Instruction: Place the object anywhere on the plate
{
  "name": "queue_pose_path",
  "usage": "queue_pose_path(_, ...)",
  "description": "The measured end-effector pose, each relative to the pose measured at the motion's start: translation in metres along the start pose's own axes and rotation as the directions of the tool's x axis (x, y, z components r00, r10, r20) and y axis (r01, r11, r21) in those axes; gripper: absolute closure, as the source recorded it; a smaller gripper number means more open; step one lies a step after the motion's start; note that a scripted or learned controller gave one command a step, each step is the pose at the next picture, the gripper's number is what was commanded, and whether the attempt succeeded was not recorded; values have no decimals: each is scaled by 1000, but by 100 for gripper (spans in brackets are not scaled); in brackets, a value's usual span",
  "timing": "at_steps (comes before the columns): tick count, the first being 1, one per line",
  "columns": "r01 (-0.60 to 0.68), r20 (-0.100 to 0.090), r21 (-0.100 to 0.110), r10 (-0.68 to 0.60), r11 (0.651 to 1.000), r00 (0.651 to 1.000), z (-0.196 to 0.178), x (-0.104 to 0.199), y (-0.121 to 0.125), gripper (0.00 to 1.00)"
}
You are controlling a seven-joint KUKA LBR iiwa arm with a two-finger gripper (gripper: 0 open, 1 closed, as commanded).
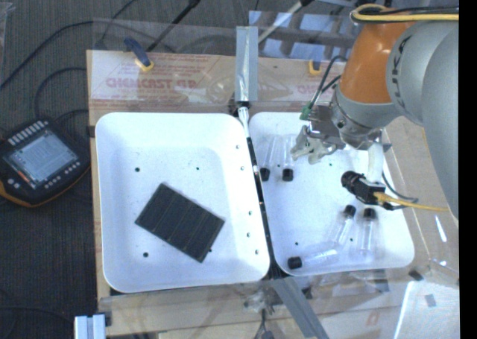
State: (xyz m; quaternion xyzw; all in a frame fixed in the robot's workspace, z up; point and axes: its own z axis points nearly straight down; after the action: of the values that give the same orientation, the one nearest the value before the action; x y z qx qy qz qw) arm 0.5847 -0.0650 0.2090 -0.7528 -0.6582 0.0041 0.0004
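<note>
Gripper (311, 148) hangs over right bin (395, 252); can't tell its grip state. Clear black-capped vials (320, 257) lie nearer in that bin. Dark ribbed plate (179, 222) sits in left bin (119, 144). Far cardboard's (194, 84) faded red print unreadable.

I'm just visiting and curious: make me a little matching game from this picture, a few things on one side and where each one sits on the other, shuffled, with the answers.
Things:
1. dark ridged plate
2. clear tubes with black caps
3. gripper
4. handheld control pad

Places:
A. on the floor, left of the bench
B. flat in the left bin
C. over the upper part of the right bin
D. lying scattered in the right bin

Pairs: 1-B, 2-D, 3-C, 4-A
</note>
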Motion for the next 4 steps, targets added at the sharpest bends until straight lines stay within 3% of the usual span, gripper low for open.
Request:
queue_pose_path(1,437,-4,-2,-437,899,899,28,89,-2,100)
queue_pose_path(2,419,-1,-4,-419,908,908,-39,163,57,100)
queue_pose_path(3,546,1,-5,-546,838,838,-122,236,53,100)
queue_pose_path(4,751,3,-7,-751,661,661,-180,285,46,100)
